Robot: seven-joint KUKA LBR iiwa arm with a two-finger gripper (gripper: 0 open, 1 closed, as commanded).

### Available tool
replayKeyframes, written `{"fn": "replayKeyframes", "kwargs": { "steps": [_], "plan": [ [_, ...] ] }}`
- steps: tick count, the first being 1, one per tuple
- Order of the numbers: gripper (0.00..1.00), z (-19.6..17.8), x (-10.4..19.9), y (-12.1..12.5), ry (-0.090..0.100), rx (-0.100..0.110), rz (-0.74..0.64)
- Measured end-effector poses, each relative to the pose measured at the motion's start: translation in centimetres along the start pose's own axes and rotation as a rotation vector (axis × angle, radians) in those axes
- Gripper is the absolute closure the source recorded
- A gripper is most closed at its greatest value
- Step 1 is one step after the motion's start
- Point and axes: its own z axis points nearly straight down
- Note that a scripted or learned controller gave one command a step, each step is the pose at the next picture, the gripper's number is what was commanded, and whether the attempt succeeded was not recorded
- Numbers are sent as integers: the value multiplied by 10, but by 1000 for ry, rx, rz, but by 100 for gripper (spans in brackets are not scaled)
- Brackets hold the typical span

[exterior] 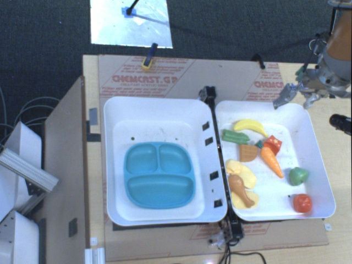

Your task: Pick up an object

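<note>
Right bin (316,147) holds the toy food, all lying loose on its floor: yellow banana (249,127) at the far side, green pepper (235,137) just in front of it, a tan wedge (248,153) touching the pepper's near end, red block (273,144) beside the carrot's top, orange carrot (271,161) slanting toward the near right. Green round piece (298,175) near the right wall; red tomato (302,203) in the near right corner. Pale yellow pieces with a brown drumstick (241,188) on top sit against the left wall. Gripper (295,95) hangs over the bin's far right rim, above the desk (181,73), well apart from every item; fingers spread, released, nothing between them. Left bin (118,147) carries a blue divided tray (159,175), three compartments, resting flat.
</note>
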Motion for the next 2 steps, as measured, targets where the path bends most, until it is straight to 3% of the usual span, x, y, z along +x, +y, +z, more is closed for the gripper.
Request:
{"fn": "replayKeyframes", "kwargs": {
  "steps": [1, 2],
  "plan": [
    [0, 159, -3, -36, 3, 11, 3],
    [100, 140, -4, -31, 0, -3, 1]
  ]
}}
